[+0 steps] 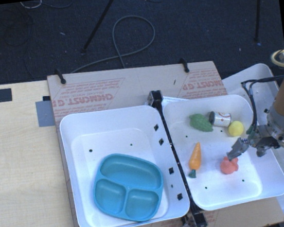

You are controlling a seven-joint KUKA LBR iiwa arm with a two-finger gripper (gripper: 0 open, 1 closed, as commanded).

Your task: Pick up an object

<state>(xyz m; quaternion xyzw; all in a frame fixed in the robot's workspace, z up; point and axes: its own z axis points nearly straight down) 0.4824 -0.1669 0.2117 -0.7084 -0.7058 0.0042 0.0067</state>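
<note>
The right bin [246, 195] holds several small objects. A red strawberry-like toy [229, 166] lies right of centre, and an orange carrot [195, 156] lies to its left. Further back are a green toy [201, 122], a silver cylinder [220, 119] and a yellow ball [236, 128]. My gripper [247, 152] hangs over the bin's right side, open. Its left finger [236, 150] slants down to just above the red toy's upper right. Nothing sits between the fingers.
The left bin [76, 145] holds a blue compartment tray [128, 186]. A black divider [169, 153] separates the two bins. The arm comes in over the right bin's right rim [273, 165]. Cables run behind the gripper.
</note>
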